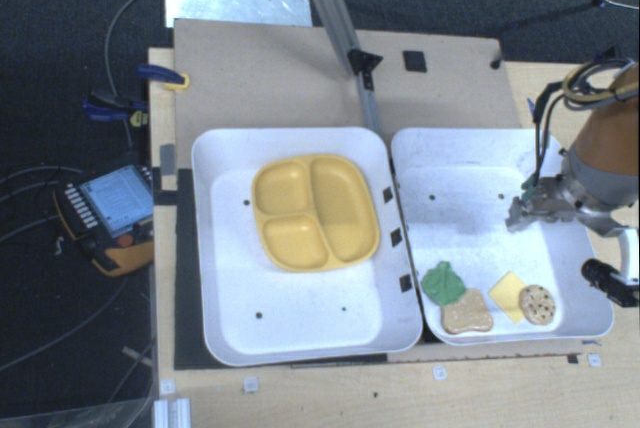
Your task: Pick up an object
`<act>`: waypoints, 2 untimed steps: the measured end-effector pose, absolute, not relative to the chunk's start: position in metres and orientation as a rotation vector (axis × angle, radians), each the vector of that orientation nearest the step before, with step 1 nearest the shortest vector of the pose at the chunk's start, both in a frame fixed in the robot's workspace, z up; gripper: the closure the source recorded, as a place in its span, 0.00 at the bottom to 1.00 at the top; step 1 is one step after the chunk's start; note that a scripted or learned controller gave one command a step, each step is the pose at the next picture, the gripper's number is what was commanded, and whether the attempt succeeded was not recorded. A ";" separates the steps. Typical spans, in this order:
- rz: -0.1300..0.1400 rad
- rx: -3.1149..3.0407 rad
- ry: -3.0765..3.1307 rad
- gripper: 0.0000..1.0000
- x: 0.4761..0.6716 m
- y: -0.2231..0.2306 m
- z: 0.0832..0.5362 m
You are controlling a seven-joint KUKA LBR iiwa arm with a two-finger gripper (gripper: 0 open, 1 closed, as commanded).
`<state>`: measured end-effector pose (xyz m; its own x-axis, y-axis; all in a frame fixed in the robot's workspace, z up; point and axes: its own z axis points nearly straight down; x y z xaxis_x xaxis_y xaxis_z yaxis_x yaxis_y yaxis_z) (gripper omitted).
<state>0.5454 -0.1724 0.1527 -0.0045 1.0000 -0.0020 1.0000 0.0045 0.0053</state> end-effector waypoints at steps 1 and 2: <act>0.006 2.209 2.223 1.00 0.555 -0.171 0.213; 0.003 2.212 2.226 1.00 0.556 -0.171 0.220</act>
